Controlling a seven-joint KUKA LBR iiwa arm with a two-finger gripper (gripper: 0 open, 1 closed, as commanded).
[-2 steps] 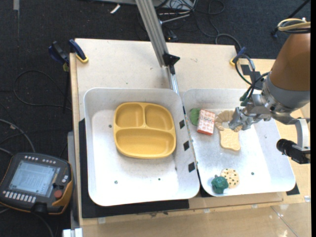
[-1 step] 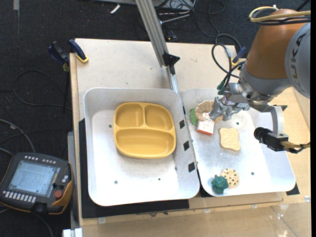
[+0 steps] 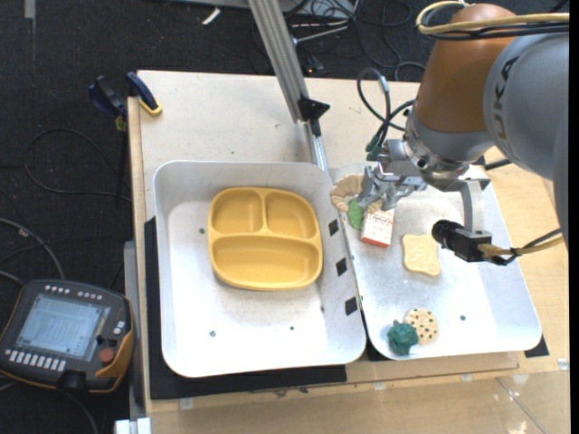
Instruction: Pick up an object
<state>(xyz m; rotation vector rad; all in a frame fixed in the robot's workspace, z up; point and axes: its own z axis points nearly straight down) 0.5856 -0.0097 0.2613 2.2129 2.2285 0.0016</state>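
Yellow plastic catches your eye first: a tray with three compartments lies flat in the left bin, close to its middle. Your arm comes in from the right, its orange band above the grey wrist, and reaches down over the upper left corner of the right bin. You will find the pincer low over that corner, right above a small cluster of things: a red and white carton, a green piece just beside it, and a tan lump against the bin's rim. You cannot tell from this angle how far the pincer stands open, nor whether it has hold of anything, since the wrist covers much of it. Look to the right of the carton and you see a pale slice lying flat on the bin floor, apart from the cluster. Near the front edge of the same bin sit a spotted cookie and a dark green lump, touching each other. Off the surface at the lower left, a pendant with a screen rests on the dark floor.
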